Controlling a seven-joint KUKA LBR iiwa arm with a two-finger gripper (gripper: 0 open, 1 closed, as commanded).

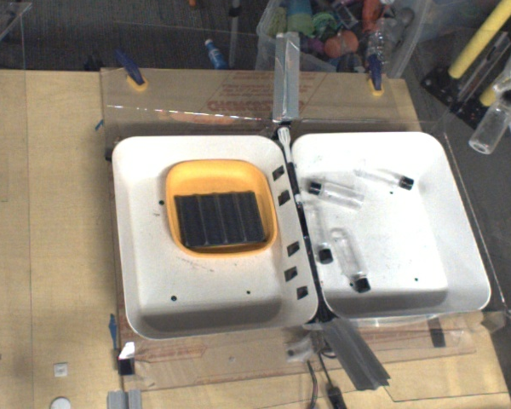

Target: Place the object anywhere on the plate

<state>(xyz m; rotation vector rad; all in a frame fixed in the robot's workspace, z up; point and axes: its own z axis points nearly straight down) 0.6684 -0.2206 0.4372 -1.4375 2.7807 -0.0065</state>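
Nearest in the right bin (pixel 460 228), a clear tube (pixel 349 261) lies slantwise, its black cap toward the front. Over in the left bin (pixel 136 228), the dark ribbed block (pixel 220 218) sits flat on the orange plate (pixel 180 180), long axis running left to right, ribs pointing front to back. Further back on the right, two more capped tubes (pixel 334 191) lie almost level. Beyond the worktop (pixel 34 186) stands a tub of coloured toys (pixel 341 11). The hand's state: cannot tell.
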